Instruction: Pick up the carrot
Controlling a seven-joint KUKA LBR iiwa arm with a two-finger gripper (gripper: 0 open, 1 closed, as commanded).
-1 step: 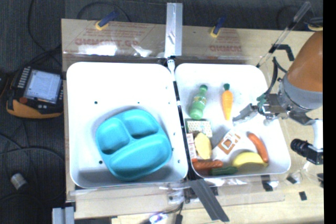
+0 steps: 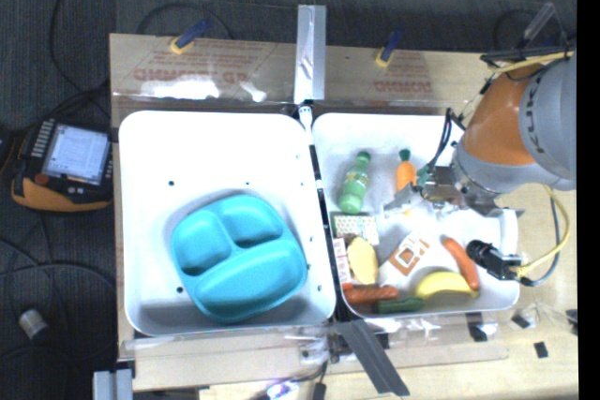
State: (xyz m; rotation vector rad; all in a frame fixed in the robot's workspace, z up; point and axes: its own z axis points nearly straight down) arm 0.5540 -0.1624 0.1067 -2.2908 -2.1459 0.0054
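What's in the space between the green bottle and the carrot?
Nothing. In the camera view, bare white bin floor separates the green bottle from the carrot; the gripper sits on the carrot's other side.

Robot lab, bench, cables, white bins

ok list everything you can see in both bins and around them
white plastic bins: two, side by side on the bench
blue plastic divided tray: one, left bin
small orange carrot with green top: one, right bin, upper middle
green plastic bottle: one, right bin, near the divider
yellow toy banana: one, right bin, front
orange-and-white carton: one, right bin, centre
red sausage-shaped toy: one, right bin, front edge
handheld screen pendant: one, black and orange, floor left of the bench
grey arm with orange band: one, over the right bin, its jaws just right of the carrot
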